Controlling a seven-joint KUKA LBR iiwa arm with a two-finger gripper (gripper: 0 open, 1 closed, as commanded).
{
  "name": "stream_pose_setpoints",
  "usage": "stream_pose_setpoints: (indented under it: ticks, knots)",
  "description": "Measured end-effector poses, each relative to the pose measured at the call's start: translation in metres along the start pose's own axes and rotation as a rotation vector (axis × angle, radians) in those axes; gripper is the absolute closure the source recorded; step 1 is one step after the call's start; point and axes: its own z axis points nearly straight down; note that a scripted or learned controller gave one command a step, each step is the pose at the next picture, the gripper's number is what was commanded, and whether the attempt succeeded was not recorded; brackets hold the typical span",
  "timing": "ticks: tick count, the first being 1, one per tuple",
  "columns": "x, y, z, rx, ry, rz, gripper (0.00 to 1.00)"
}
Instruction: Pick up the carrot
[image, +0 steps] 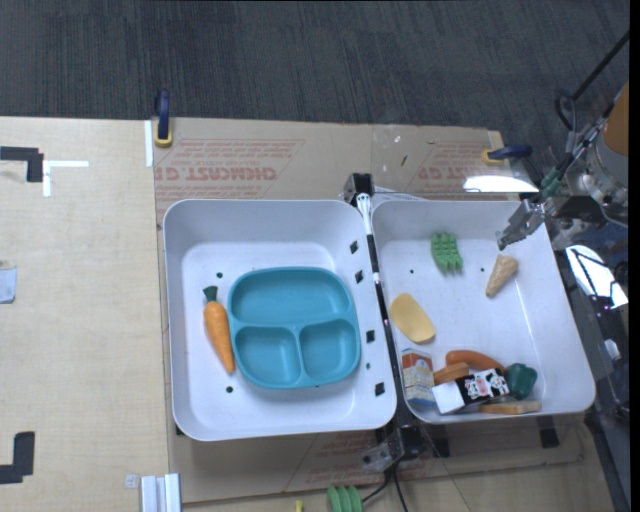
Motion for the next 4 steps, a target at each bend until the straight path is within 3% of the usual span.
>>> stream_pose_setpoints:
  ticks: [1,2,3,4]
  knots:
    - [0.076,-0.012,0.087,0.001,0.001,0.110,0.00]
    - [0.062,-0.032,0.187,0.002,0.002,0.311,0.00]
    - [0.107,-0.057,0.087,0.002,0.001,0.482,0.00]
    - [0.047,-0.039,0.187,0.001,0.001,0.537,0.00]
